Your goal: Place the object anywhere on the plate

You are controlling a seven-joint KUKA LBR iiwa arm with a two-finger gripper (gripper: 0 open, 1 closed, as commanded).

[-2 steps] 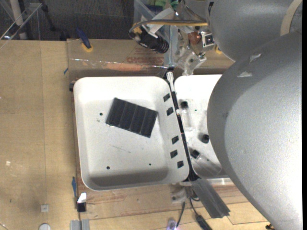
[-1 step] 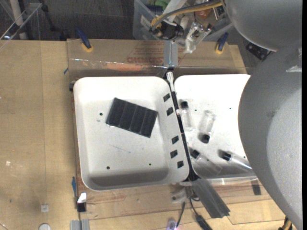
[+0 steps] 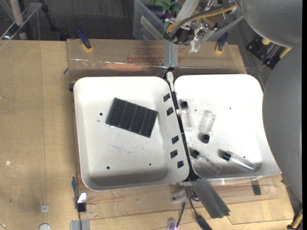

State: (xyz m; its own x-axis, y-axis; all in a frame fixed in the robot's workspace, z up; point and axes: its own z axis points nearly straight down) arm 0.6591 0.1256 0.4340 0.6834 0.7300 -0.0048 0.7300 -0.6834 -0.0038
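A dark ribbed rectangular plate [image 3: 132,117] lies flat in the left white bin [image 3: 91,171], slightly turned. In the right white bin [image 3: 249,92] lie several clear vials with black caps: one [image 3: 183,110] by the divider, one [image 3: 206,126] in the middle, one [image 3: 237,160] near the front right, and one [image 3: 194,153] at the front left. My gripper [image 3: 188,35] hangs high above the far edge of the bins, over the seam between them, well away from the vials and the plate. Cables and bright metal parts clutter its tip.
A raised divider [image 3: 175,128] with black tabs separates the bins. The arm's grey body [image 3: 285,80] fills the right side. A clear tub of colourful items [image 3: 158,4] stands behind the bench. Blue clamps [image 3: 85,44] [image 3: 220,42] sit at the back edge.
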